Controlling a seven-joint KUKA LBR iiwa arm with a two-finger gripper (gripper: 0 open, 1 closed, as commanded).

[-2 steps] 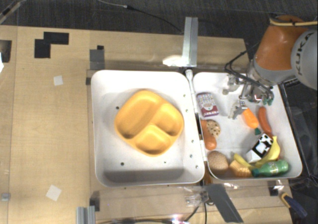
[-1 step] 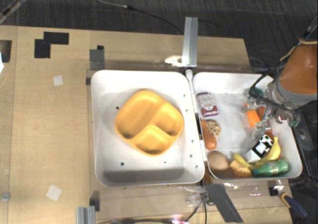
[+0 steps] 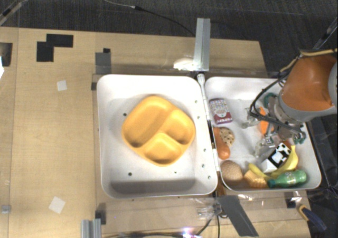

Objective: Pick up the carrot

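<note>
A yellow divided tray [image 3: 157, 129] fills the left bin [image 3: 108, 142]; in the right bin [image 3: 237, 86] the arm's gripper [image 3: 269, 137] hangs over the carrot [image 3: 263, 127], an orange sliver just beneath it, whether its fingers are open or closed cannot be told, beside a banana [image 3: 290, 162] and a green toy [image 3: 288, 179]

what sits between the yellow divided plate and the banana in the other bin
In the camera view, between the yellow divided plastic plate and the yellow banana lie the bins' rims, an orange-red sausage and a round tan potato.
</note>
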